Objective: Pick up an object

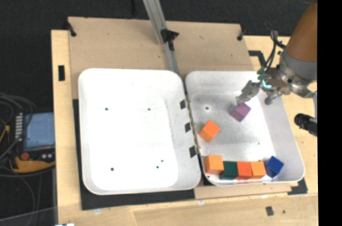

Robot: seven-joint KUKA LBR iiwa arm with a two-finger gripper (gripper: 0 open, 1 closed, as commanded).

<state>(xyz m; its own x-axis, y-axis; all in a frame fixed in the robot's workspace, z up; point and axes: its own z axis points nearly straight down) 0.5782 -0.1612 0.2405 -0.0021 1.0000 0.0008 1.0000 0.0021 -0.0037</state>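
Observation:
My gripper hangs over the back right part of the right bin, its two fingers spread open with nothing between them. A purple block lies tilted on the bin floor just below and to the left of the left finger; whether they touch I cannot tell. An orange block sits near the bin's left wall. Along the front wall runs a row of blocks: orange, green, red-orange, orange and blue.
The left bin stands beside the right one, with small dark clips on the shared edge. A slanted metal rail rises behind the bins. Free floor lies in the middle of the right bin.

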